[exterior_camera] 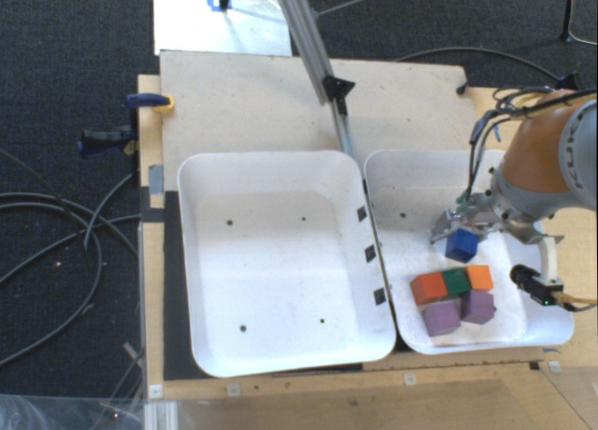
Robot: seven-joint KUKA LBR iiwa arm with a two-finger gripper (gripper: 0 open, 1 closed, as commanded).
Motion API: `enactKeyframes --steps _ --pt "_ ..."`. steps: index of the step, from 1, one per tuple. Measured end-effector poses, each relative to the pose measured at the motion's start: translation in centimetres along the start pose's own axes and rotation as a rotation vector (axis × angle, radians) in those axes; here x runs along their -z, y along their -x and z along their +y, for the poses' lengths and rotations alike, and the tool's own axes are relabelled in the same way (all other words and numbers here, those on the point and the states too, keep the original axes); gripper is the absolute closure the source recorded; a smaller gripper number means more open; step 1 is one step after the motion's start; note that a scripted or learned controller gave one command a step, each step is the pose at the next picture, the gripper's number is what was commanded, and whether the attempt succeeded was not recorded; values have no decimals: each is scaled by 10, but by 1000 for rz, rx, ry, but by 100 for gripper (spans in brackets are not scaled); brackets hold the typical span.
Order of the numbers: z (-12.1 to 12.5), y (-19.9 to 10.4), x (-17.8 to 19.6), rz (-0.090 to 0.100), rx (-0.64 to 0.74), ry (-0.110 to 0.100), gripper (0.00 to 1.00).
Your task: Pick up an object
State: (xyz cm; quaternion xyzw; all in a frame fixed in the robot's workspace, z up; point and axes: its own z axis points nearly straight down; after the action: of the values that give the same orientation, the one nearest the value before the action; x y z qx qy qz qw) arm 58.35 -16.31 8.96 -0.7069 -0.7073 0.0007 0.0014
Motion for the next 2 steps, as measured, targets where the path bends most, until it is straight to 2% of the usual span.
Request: enactKeyframes --steps 1,2 --pt "-25 -26 0 0 3 2 0" --pt "-22 -25 12 -1 3 7 100"
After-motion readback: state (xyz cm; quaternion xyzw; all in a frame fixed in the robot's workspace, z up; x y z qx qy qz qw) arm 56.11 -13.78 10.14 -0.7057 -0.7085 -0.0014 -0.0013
